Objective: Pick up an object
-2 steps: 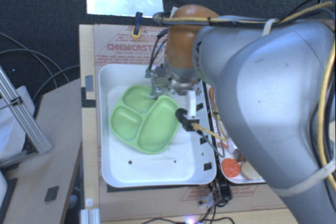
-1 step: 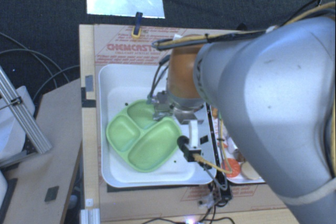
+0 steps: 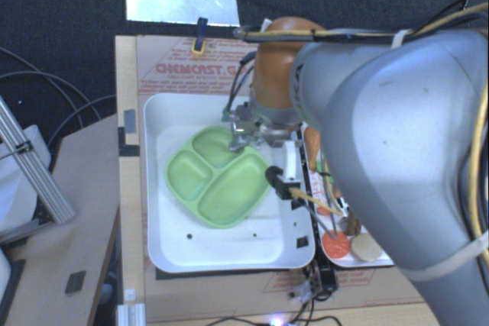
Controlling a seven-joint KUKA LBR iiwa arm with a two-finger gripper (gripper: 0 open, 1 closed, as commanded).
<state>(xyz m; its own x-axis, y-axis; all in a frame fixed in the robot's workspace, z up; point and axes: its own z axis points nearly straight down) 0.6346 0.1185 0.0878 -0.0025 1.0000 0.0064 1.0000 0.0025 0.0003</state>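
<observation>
Gripper [image 3: 238, 135] sits low over the far rim of the green divided plate [image 3: 218, 178], and whether it's wide or narrow, I can't tell from this angle. That plate lies tilted in the left white bin [image 3: 164, 240], roughly centre. Over in the right bin [image 3: 374, 262], mostly behind the big grey arm [image 3: 390, 126], there's an orange-red round piece [image 3: 335, 245] beside a tan object [image 3: 365, 248].
</observation>
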